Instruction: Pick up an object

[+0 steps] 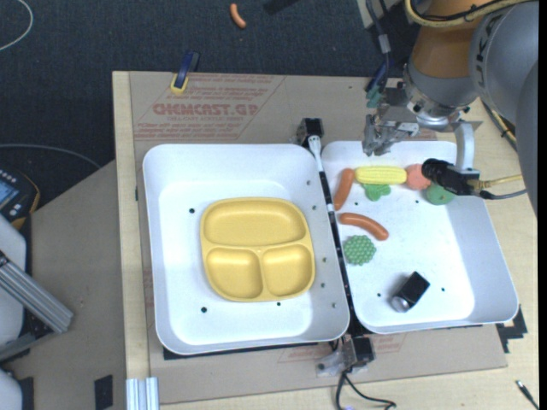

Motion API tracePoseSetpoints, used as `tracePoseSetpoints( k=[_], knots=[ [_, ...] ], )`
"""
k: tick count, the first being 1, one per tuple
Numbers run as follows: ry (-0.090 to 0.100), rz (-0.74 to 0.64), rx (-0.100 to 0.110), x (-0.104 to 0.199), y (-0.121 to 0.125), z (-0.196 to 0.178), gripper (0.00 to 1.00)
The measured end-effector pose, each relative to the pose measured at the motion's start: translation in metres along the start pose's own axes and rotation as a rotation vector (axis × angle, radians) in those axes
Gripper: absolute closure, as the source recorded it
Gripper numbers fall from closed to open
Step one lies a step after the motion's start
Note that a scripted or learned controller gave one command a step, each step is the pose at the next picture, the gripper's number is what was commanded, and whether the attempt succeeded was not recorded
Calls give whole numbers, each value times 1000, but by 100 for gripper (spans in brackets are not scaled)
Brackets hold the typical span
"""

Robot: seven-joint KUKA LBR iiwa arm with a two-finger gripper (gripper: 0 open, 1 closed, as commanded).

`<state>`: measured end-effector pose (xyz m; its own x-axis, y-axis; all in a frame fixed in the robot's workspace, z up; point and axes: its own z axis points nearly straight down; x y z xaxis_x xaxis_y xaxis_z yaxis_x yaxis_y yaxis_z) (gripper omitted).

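Two white bins on cardboard-topped bench (dark carpet beyond), end effector grip unclear.

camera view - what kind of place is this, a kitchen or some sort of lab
Most likely a robotics lab test bench, not a kitchen. A grey arm's claw hangs over the right white bin of toy food such as a corn cob, the bins sit on a taped board, and loose cables trail off it.

Overhead slant across both bins
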<state>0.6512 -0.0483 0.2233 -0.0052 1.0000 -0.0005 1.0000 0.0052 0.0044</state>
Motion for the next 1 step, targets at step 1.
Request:
tracePoseSetpoints(
  k=[1],
  knots=[
    [1, 2, 0, 23, 0, -13, 100]
  ],
)
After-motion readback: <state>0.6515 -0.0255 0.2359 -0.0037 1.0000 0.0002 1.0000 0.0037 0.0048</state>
